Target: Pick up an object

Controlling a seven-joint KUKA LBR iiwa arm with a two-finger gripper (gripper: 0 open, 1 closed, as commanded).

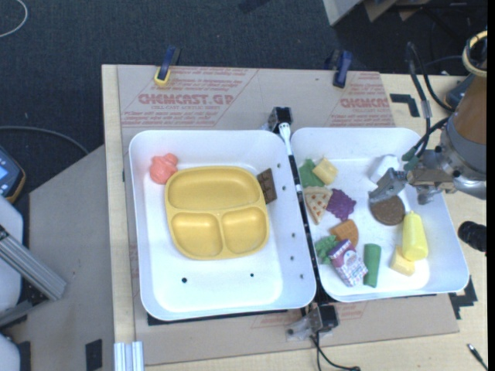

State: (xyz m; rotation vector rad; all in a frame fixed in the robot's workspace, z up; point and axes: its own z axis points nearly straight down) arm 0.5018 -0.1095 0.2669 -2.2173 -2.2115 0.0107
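My gripper (pixel 406 191) reaches in from the right over the right bin (pixel 445 280), its two fingers spread apart and open with nothing between them. A brown round disc (pixel 388 210) lies just below and to the left of the fingertips. A yellow oblong piece (pixel 414 236) lies beside the disc, with a small yellow block (pixel 401 265) under it. Further left are a purple cluster (pixel 340 203), a pizza slice (pixel 316 205), an orange piece (pixel 345 229) and a green stick (pixel 372 264). A white piece (pixel 384 164) sits by the left finger.
The left bin (pixel 216 292) holds a yellow divided plate (pixel 216 211), a pink lump (pixel 163 168) and a brown bar (pixel 267 185). In the right bin's left part lie a green piece (pixel 309 173), a pale yellow chunk (pixel 326 170), a green floret (pixel 326 247) and a red-and-white packet (pixel 350 266).
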